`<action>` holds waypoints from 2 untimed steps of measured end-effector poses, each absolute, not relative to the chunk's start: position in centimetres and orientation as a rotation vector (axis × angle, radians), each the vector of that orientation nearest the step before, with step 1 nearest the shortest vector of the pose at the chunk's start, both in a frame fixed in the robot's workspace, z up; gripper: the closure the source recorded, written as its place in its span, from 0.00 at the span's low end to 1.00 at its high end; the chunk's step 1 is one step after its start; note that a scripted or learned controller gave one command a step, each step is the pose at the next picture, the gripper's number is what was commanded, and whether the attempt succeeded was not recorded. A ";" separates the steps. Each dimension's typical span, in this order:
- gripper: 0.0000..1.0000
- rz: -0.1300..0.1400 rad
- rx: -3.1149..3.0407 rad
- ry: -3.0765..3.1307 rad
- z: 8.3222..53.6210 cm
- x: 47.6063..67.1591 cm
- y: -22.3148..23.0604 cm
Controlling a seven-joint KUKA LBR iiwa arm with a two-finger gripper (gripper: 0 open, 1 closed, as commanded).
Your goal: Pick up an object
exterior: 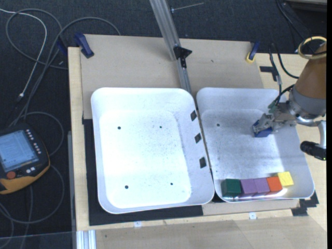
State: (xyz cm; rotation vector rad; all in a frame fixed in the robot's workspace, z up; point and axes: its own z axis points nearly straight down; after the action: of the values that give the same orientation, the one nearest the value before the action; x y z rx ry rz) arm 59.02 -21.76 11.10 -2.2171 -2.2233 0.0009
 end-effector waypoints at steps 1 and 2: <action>1.00 -0.002 -2.209 -2.227 9.9 60.5 -14.2; 1.00 -0.011 -2.219 -2.232 27.5 60.2 -6.9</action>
State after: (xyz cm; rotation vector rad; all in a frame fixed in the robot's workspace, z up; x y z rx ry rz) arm 60.18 -6.93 27.54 -2.2193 -2.2324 -0.0112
